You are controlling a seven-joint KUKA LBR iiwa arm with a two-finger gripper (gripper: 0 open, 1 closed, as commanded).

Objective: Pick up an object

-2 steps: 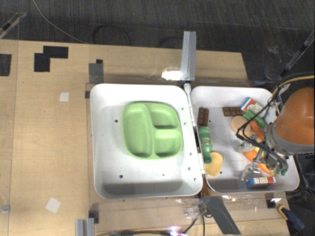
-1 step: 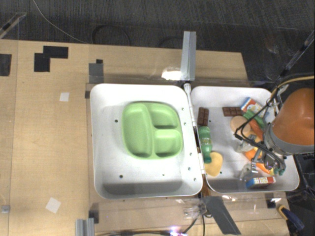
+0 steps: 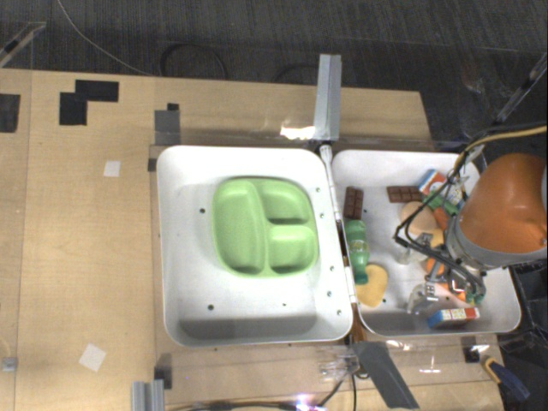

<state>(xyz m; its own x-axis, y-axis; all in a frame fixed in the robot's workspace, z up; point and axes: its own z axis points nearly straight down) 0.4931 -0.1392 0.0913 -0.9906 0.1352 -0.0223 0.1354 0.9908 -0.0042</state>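
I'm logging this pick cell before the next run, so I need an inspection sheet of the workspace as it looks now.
Surface: wooden bench bearing two shallow white bins.
Job's things: right white bin holds two brown chocolate-like bars, a green bottle, a yellow rounded item, a small red-and-blue box.
Clutter: left white bin holds a green sectioned plastic tray.
Gripper: gripper low in the right bin; finger state unclear.
Cables: wires looped at the wrist.
Surroundings: dark carpet.

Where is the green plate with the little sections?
The green plate lies in the middle of the left bin in the camera view, with nothing else on it. The arm's tool is over in the right bin.
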